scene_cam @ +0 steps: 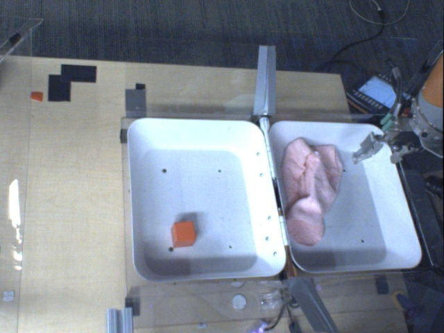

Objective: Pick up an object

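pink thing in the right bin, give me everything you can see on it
The pink object looks soft and fleshy, like a rubbery or plush toy with pale folds and lobes; what it depicts I cannot tell. It is elongated, wider at the far end and tapering to a rounded bulb at the near end. It lies flat on the floor of the right bin, in its left half, close to the wall shared with the left bin. Nothing else touches it; the gripper sits apart, to its upper right.
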{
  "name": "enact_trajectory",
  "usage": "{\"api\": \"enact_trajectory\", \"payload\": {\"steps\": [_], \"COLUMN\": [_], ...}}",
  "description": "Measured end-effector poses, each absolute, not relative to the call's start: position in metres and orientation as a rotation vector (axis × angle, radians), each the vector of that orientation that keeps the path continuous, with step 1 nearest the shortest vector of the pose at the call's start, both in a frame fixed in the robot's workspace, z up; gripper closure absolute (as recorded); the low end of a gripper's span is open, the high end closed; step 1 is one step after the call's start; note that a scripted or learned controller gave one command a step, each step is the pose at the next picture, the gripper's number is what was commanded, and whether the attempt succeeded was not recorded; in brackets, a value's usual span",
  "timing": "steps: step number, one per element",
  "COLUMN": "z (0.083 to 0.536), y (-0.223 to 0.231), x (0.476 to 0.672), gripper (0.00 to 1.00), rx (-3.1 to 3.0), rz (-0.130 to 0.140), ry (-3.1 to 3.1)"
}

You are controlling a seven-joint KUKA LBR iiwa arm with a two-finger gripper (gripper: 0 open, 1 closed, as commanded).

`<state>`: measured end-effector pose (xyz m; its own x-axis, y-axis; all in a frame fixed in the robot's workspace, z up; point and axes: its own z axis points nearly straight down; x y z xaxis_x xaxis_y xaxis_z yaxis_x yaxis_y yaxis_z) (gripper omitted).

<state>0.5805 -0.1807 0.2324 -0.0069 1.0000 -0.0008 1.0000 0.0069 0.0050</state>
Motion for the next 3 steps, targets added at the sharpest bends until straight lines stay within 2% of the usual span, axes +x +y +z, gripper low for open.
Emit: {"api": "enact_trajectory", "payload": {"steps": [1, 2, 3], "z": [0.097, 0.092, 0.106], "y": [-0.141, -0.116, -0.114], "x": [0.591, 0.593, 0.597], "gripper": [0.00, 0.00, 1.00], "rx": [2.001, 2.007, 1.998], "rz": [0.010, 0.016, 0.027], "ry": [2.410, 2.397, 2.394]}}
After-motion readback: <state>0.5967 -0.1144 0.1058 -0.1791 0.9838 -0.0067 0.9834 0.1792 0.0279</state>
